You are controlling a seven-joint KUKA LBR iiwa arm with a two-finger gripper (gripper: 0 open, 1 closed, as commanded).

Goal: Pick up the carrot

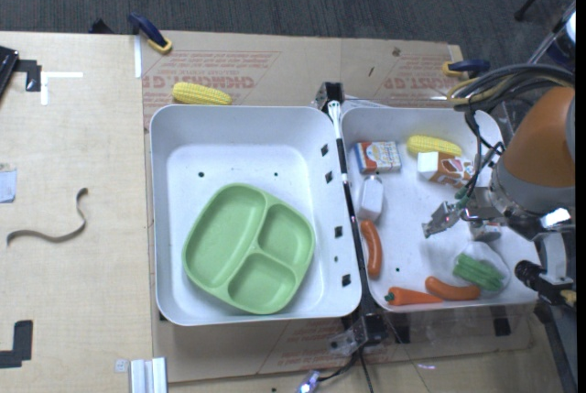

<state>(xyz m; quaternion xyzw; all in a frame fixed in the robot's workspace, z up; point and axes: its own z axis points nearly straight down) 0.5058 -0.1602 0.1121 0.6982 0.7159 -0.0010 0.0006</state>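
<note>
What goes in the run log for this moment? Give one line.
task: pick carrot | tool: over right bin, holding nothing seen | carrot: on bin floor near front edge, untouched | status: not yet picked

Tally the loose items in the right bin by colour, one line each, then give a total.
Orange or red-orange: 3, carrot, sausage, sausage
Yellow: 1, corn
Green: 1, ridged piece
White: 2, block, cube
Printed packets: 2
Total: 9
</note>
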